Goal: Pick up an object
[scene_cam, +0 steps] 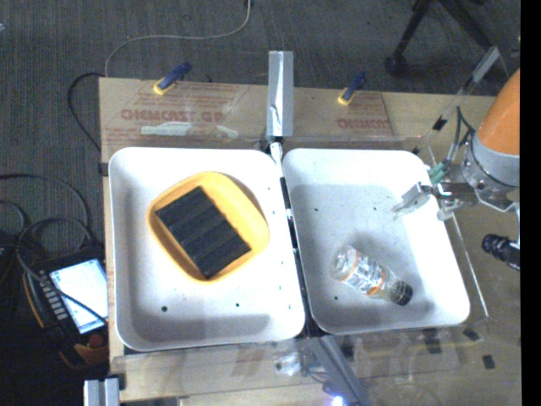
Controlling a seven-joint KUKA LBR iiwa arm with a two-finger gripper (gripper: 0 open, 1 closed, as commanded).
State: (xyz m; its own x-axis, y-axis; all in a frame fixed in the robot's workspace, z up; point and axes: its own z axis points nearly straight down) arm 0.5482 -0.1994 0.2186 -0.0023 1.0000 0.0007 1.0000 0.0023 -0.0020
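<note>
Far left of the jaws, I see the yellow dish point(209, 224) with its black block point(203, 231) untouched. The plastic bottle point(369, 275) lies below and left of my gripper point(420, 194), whose jaws stand apart, empty. Nothing is picked; the grasp remains.

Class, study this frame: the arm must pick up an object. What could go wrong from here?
1. The clear plastic bottle with a dark cap lies on its side in the right white bin; it may roll or slip away from closing fingers.
2. The gripper hangs near that bin's far right rim, away from the bottle, so a straight descent would likely close on nothing.
</note>
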